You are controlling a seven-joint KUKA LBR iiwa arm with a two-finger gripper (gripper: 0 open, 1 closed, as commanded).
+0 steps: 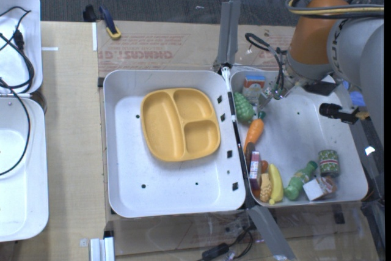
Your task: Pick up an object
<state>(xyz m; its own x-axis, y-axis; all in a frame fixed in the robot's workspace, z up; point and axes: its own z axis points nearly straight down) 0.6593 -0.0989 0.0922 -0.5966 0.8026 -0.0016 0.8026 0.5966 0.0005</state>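
My gripper point(269, 95) is low in the far left part of the right bin point(305, 125), under the orange wrist band point(317, 27). Just left of it lie a green bumpy toy point(244, 108) and a small blue and white box point(252, 79). An orange carrot point(254, 130) lies just below the gripper. Along the bin's near side are a dark red packet point(254, 165), a corn cob point(265, 187), a banana point(275, 183), a green bottle point(297, 183), a green can point(328, 162) and a white card point(314, 191).
The left bin point(122, 150) holds a yellow divided plate point(180, 123). A grey post point(229, 33) rises at the divider between the bins. White tubs with black cables point(18, 70) stand at the far left.
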